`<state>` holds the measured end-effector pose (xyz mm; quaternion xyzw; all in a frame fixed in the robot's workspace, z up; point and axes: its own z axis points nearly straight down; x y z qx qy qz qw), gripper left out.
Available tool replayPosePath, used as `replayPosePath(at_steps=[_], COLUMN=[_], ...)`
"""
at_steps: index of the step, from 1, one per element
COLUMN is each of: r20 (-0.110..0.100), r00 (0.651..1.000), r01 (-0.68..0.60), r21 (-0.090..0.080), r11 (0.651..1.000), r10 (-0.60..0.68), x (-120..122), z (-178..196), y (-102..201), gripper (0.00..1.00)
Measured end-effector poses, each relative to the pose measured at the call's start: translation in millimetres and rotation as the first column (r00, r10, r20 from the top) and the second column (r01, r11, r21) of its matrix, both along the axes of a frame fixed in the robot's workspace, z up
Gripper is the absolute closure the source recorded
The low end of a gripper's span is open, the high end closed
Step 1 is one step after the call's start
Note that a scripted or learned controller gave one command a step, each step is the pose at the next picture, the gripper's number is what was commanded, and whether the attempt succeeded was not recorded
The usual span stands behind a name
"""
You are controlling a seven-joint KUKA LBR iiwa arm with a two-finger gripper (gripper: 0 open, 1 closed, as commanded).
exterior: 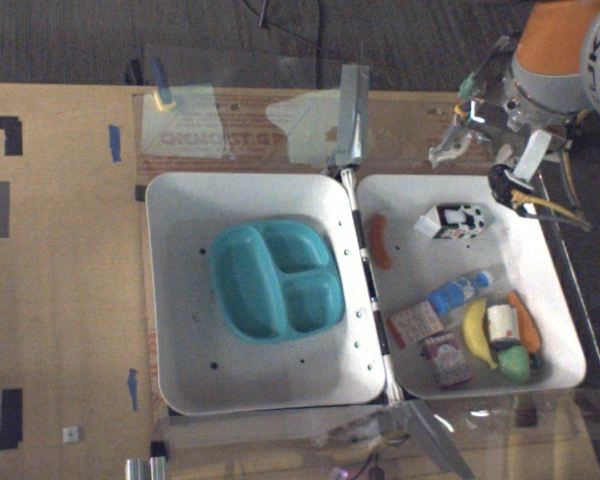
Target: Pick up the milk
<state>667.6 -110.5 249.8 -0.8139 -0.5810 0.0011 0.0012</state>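
Bench [60, 268] first: your target sits in the right bin [525, 258], and the gripper [456, 140] hangs just beyond that bin's far rim, though you can't tell how wide it stands. Milk [458, 221] is a small cow-print carton in the bin's far part, apart from the sausage [380, 241] on its left. It's likely light, thin-walled and crushable, so grip gently across the flat sides, mid-body.

Nothing can be read with certainty. Faint lettering is printed on the brown board [195, 140] behind the left bin [170, 268] — too blurred to be made out; print on the milk carton [458, 221] is likewise illegible.
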Motion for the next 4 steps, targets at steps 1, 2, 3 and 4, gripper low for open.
replayPosePath(at_steps=[1,2,3,4], r20=[0.005,0.04,0.046,0.052], r00=[0.999,0.979,0.967,0.967], r01=[-0.053,-0.2,-0.251,-0.246], r21=[-0.001,-0.008,-0.022,-0.032], r11=[0.999,0.98,0.968,0.969], r10=[0.053,0.2,0.252,0.248], x=[-11,-12,-32,-30], z=[-125,-144,-143,-129], y=[-66,-91,-82,-87], gripper=[0.0,0.0,0.0,1.0])
